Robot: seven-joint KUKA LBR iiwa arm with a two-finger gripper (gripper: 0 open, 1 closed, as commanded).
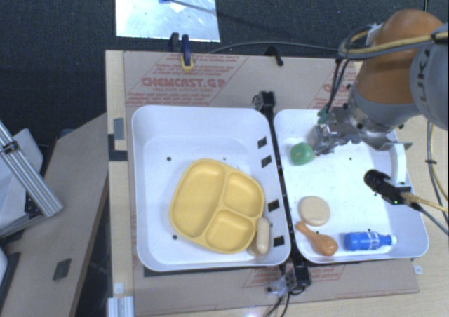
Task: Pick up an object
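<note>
My gripper [323, 142] hangs low over the far left part of the right bin [351, 196]. A small green ball [302, 153] lies just left of and below it, close to the gripper tip; whether they touch I cannot make out. Nearer the front of this bin lie a round tan disc [313, 210], an orange drumstick-shaped toy [317, 239] and a blue bottle [368, 240] on its side.
The left bin [161, 133] holds a yellow divided plate [217, 205] with a beige roll-shaped item [262, 235] against its front right edge. A black-clipped wall [273, 168] separates the two bins. The grey and orange arm [393, 77] covers the right bin's far right corner.
</note>
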